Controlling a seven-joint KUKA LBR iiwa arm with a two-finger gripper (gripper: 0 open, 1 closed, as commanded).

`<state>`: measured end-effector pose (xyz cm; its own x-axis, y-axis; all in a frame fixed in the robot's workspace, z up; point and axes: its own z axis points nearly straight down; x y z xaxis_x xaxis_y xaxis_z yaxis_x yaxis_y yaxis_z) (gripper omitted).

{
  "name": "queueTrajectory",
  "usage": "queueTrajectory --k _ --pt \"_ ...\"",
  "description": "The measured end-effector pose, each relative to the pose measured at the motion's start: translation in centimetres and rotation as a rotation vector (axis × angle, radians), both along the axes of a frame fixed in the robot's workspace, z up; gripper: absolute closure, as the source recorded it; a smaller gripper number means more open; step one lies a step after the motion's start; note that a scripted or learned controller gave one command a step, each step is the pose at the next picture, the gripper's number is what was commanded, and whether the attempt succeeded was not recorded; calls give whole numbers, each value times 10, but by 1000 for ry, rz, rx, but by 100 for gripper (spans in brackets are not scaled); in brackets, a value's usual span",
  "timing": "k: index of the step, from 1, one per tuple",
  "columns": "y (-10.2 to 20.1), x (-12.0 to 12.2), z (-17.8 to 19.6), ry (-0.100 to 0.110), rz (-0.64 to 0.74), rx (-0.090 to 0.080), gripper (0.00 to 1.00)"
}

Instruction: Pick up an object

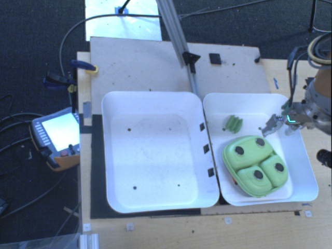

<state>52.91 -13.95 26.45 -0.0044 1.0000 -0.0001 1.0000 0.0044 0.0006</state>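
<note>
A large light-green object (255, 165) with three rounded lobes, each bearing a dark dot, lies in the right bin (306, 183) toward its front. Near the bin's back lies a small darker green ridged piece (233, 123). My gripper (279, 125) hangs over the right bin's far right part, just above and right of the lobed object and well right of the ridged piece. Its fingers stand apart with nothing between them. The grey arm comes in from the right edge.
The left bin (111, 139) sits beside the right one, with black clips along their shared wall. A slanted metal pole (176, 32) crosses the back board. A teach pendant (56, 137) and cables lie left of the bench.
</note>
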Motion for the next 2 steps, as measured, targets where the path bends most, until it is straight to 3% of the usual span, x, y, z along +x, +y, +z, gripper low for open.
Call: queueTrajectory --k 1,2 --pt "0 0 1 -1 0 0 0" --pt "-6 0 -43 2 -3 0 0"
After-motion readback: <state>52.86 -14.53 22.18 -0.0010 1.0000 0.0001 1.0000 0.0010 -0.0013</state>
